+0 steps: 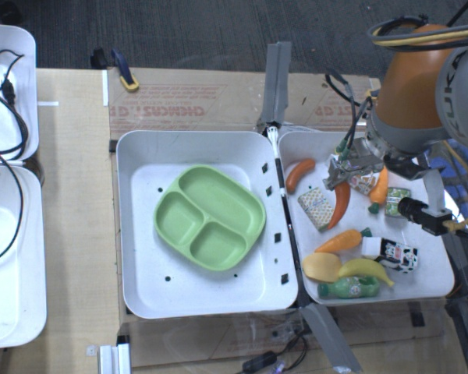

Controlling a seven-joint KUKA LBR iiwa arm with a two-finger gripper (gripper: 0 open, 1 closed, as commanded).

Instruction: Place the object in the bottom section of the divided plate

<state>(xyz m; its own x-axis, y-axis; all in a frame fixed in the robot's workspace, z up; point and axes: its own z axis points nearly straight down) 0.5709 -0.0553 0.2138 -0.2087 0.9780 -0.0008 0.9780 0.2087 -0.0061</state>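
A green divided plate (210,217) lies in the left bin (140,287), its three sections bare. My gripper (345,170) hangs low over the right bin (437,283), right above an orange-red chili-shaped toy (342,206) and next to a white patterned wedge (317,207). The arm's orange band and wrist hide the top of the gripper. I see nothing clearly between the fingers.
The right bin also holds an orange sausage-shaped toy (298,174), a carrot (340,241), a banana (365,269), a yellow pear-like fruit (321,267), a green bottle (348,288), a cow-patterned carton (391,254) and a small green-labelled packet (397,201). A metal divider (275,92) separates the bins.
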